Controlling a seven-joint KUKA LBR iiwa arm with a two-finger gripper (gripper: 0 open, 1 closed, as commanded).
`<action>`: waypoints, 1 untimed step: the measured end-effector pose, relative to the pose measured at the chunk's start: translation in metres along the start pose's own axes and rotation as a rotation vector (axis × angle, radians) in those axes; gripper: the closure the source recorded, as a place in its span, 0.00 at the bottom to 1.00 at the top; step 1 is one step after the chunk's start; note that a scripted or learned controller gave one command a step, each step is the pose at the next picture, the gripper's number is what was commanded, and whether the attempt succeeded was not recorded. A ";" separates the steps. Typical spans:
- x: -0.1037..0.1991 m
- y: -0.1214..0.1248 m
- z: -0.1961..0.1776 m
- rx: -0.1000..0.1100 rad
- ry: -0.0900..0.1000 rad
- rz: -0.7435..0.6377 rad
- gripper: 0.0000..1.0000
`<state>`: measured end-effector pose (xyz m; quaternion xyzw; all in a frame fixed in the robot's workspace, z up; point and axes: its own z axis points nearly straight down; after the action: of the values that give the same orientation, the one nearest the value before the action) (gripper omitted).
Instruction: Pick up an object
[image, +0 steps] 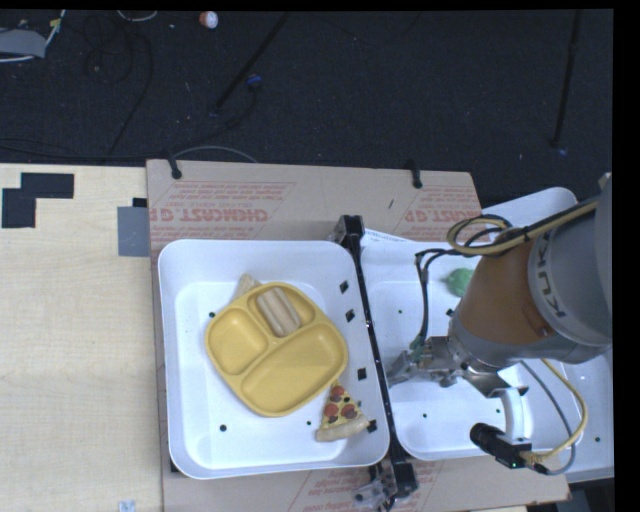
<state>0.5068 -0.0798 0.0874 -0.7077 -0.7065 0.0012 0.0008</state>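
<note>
Camera view puts us above two white bins side by side on the table (80, 330), and our arm (535, 295) reaches in from the right, bent low over the right bin (440, 440). The pincer (415, 360) sits near that bin's left wall, just beside the divider (365, 320) between the bins. Our own wrist and cabling cover it, so we cannot tell whether it is spread or pressed together, and we see nothing held in it.

The candidates lie mostly in the left bin (185, 400). A yellow divided plate (290, 370) rests near its middle with a hot dog (278, 310) in the upper compartment. A pizza slice (343, 415) lies on the bin floor just beside the plate's lower right edge, close to the divider. In the right bin, a small green object (460, 280) peeks out behind our arm; we cannot tell what it is.

We judge the picking step has not yet landed on anything. To do it well, we should choose one clearly separate object, come down straight over its middle, and close across its narrow side. The pizza slice looks flat and near a wall, so a clean descent matters. The hot dog seems easier, though the plate could lift with it.
</note>
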 end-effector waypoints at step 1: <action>-0.001 0.000 -0.011 0.000 0.002 0.005 1.00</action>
<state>0.5070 -0.0805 0.0982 -0.7096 -0.7046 0.0006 0.0014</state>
